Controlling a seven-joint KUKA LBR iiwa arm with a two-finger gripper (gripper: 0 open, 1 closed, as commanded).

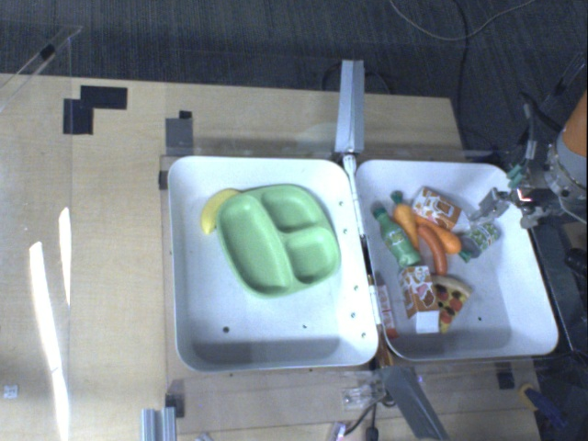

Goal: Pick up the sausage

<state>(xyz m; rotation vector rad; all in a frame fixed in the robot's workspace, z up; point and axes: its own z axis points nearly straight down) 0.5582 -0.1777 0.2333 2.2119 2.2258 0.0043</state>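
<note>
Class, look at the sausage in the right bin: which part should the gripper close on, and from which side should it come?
Probably the sausage's lower middle, from straight above, fingers closing across its narrow width. It lies flat, slanting down-right, with the carrot crossing its upper end and the green bottle close on its left, so the lower stretch looks freest.

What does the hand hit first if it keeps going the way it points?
Probably the small green packet just beyond the hand, before the sausage further on. Height above the right bin is unclear.
</note>
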